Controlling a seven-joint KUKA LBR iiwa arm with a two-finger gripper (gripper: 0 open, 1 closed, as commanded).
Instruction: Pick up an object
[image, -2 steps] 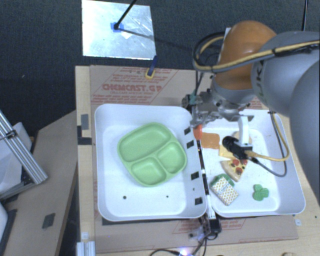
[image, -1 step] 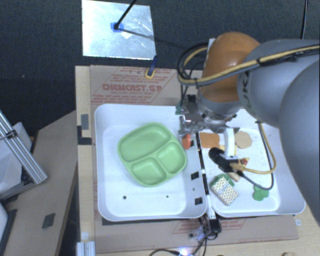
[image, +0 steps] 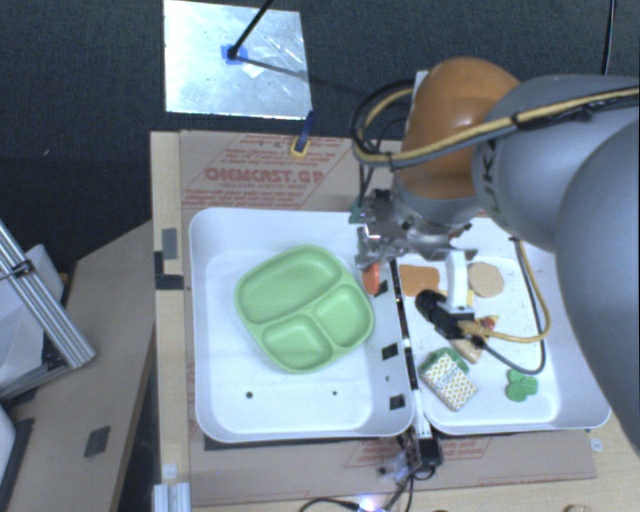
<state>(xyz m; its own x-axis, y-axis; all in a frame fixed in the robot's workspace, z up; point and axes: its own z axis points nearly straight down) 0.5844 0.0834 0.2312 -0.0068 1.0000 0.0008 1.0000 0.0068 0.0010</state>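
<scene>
The small orange-red carrot-shaped plastic toy (image: 372, 279) lies at the left bin's (image: 215, 300) right edge, beside the green three-compartment plastic tray (image: 303, 308). It looks light, stiff and slippery; take it across its middle. The gripper (image: 371, 262) hangs over it, finger state impossible to tell.

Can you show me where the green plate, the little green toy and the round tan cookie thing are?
green plate (image: 303, 308), camera view, on its middle divider.
little green toy (image: 519, 386), camera view, on its middle.
round tan piece (image: 487, 279), camera view, on its centre.

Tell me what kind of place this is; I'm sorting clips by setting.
Likely a robotics lab test bench: a grey arm over two white bins, a green divided tray, and small toy items.
</scene>
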